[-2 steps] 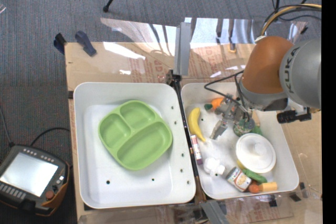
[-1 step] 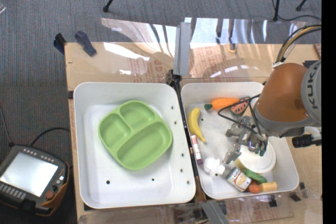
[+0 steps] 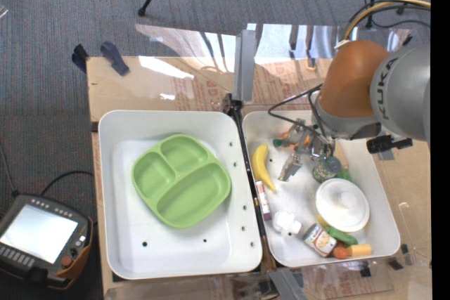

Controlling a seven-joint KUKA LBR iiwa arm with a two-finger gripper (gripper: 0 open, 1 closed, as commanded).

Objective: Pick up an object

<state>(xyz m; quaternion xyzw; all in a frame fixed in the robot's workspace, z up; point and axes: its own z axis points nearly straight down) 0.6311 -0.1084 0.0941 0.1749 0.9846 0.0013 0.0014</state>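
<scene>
My gripper (image 3: 298, 159) hangs over the upper middle of the right bin (image 3: 385, 201), below the grey and orange wrist. Its two metal fingers (image 3: 287, 170) point down and to the left, apart, with nothing between them. A yellow banana (image 3: 261, 164) lies just left of the fingertips, near the bin's left wall. A small dark green round can (image 3: 326, 168) sits just right of the gripper. A white round lidded bowl (image 3: 342, 204) stands below it.
The right bin also holds a thin marker (image 3: 264, 199), a small white piece (image 3: 286, 223), a labelled little jar (image 3: 320, 240), a green vegetable (image 3: 342, 234) and an orange piece (image 3: 356, 249). A green divided plate (image 3: 181, 179) lies in the left bin (image 3: 119, 221).
</scene>
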